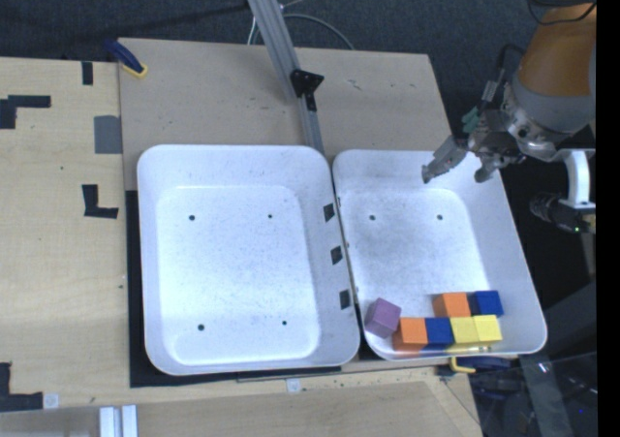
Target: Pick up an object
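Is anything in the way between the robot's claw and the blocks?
Nothing visible is. The gripper sits over the far edge of the right bin, its fingers spread with nothing between them. The blocks are bunched at the bin's near edge, with bare white floor between them and the gripper.

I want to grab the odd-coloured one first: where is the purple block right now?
The purple block lies in the right bin, at its near-left corner, just left of the orange block that starts the cluster of coloured blocks.
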Controlling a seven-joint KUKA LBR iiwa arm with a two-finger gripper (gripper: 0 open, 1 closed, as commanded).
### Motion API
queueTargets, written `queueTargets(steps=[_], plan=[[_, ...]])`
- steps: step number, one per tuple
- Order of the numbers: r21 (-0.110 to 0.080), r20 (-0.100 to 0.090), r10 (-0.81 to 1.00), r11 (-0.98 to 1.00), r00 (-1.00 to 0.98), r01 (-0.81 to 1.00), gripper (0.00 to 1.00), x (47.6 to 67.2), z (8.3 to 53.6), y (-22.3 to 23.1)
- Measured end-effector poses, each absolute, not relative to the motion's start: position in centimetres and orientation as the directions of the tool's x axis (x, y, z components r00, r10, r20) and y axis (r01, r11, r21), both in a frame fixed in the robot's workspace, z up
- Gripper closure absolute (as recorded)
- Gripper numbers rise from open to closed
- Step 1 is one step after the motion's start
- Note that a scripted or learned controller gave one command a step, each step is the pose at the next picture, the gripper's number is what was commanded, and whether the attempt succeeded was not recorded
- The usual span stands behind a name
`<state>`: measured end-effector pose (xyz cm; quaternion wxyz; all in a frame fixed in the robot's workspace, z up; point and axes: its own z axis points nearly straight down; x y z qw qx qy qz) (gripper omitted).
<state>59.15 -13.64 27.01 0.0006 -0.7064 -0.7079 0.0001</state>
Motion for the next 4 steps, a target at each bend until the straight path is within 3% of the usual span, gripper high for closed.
queueTargets(steps=[2, 3, 4], plan=[[-0.001, 0.001, 1.000, 0.002, -0.002, 1.000, 0.00, 59.1, 27.0, -13.6], [0.003, 0.001, 1.000, 0.007, -0.007, 1.000, 0.00, 63.2, 28.7, -9.7], [-0.008, -0.001, 1.000, 0.000, 0.000, 1.000, 0.00, 65.8, 17.1, -12.9]])
